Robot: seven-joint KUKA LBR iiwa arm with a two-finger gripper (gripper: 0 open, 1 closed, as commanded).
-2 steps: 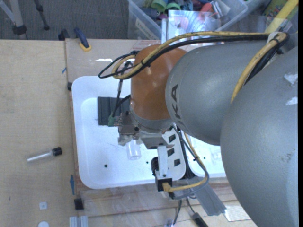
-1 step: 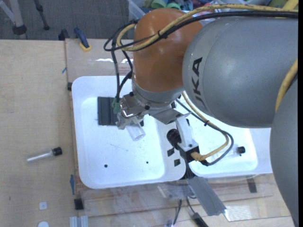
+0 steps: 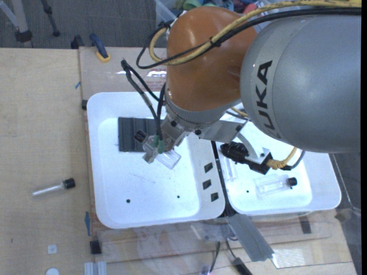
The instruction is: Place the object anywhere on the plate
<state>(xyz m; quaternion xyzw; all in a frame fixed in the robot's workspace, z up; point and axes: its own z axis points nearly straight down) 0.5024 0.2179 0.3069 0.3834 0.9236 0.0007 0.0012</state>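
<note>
Gripper (image 3: 153, 148) hovering beside the dark plate (image 3: 129, 133) in the left bin (image 3: 114, 211).
A clear object (image 3: 170, 158) is lying just right of it; grip state unclear. Next: securing and shifting it left.

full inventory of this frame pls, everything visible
left bin: 1, white, bench left
right bin: 1, white, beside it
dark plate: 1, dark grey, flat in left bin, upper left
clear block: 1, transparent, left bin, just below the gripper
clear vial: 1, black cap, lying in right bin
second vial: 1, black cap, on bench left of bins
storage tub: 1, clear, colourful items, top
blue clamp: 1, top left
arm: 1, grey with orange band
gripper: 1, over left bin
</note>
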